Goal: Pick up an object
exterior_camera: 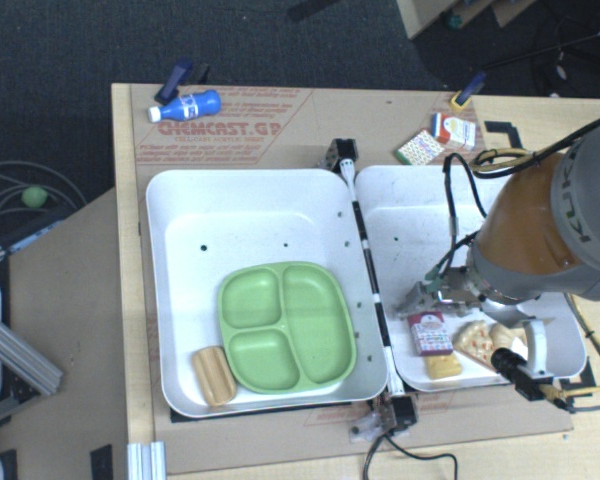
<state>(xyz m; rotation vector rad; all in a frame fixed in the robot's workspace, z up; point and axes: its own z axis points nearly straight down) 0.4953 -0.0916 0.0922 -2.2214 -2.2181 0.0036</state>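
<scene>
The big grey arm with the orange band (525, 230) is reaching into the right white bin (400, 208). Its hand (432, 296) is sitting low over the bin floor, and I cannot tell how it is set or if it has anything. Just under it a small pink and white packet (432, 333) is lying flat, next to a yellow block (443, 367) and a pale bumpy toy (477, 342). In the left white bin (230, 208) a green plastic plate with three parts (285, 326) is lying beside a tan bread-shaped block (213, 375).
</scene>
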